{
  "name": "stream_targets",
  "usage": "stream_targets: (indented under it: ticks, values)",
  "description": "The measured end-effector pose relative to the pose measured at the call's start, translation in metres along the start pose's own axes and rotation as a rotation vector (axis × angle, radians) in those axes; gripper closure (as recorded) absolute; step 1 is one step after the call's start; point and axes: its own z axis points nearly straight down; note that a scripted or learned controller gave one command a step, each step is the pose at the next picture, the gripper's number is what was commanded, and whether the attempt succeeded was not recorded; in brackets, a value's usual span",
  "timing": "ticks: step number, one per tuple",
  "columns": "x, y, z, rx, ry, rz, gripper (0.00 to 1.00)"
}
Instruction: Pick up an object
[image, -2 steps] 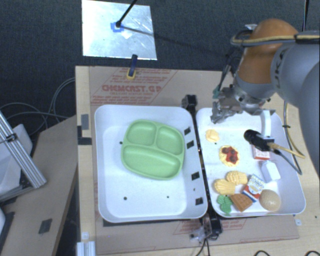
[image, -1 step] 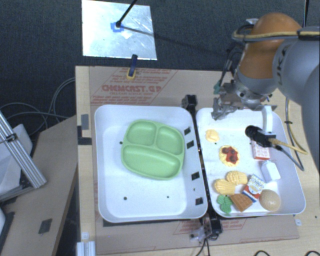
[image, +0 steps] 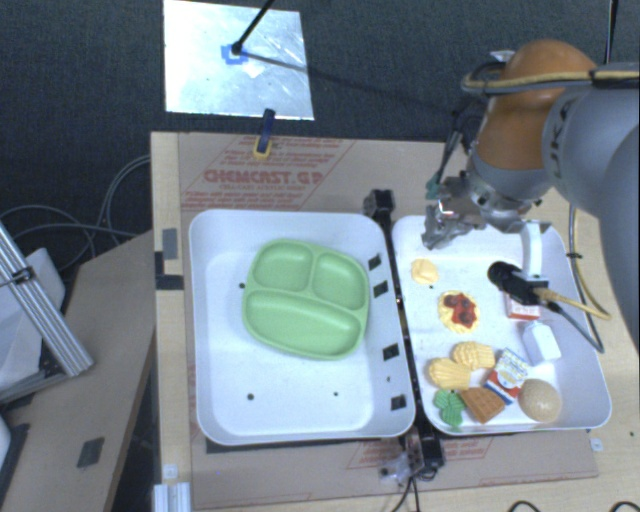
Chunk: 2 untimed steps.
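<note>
Over your right bin (image: 575, 300), end effector (image: 440, 232) near the far-left corner, finger state cannot be told, small yellow piece (image: 425, 271) just below, green tray (image: 305, 298) in your left bin (image: 215, 330).

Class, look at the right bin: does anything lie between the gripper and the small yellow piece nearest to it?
Nothing visible does. The gripper hangs over the far left corner of the right bin, and the small yellow piece lies just in front of it, with bare white floor between them. The pizza toy lies nearer the camera, beyond the piece.
</note>
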Motion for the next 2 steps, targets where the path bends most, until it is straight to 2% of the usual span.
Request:
stream_targets:
  ticks: [1, 2]
  values:
    - [0.0035, -0.0105, -0.0084, 0.001, 0.001, 0.0, 1.0]
    - [0.0121, -0.002, -0.0161, 0.0, 0.001, -0.004, 1.0]
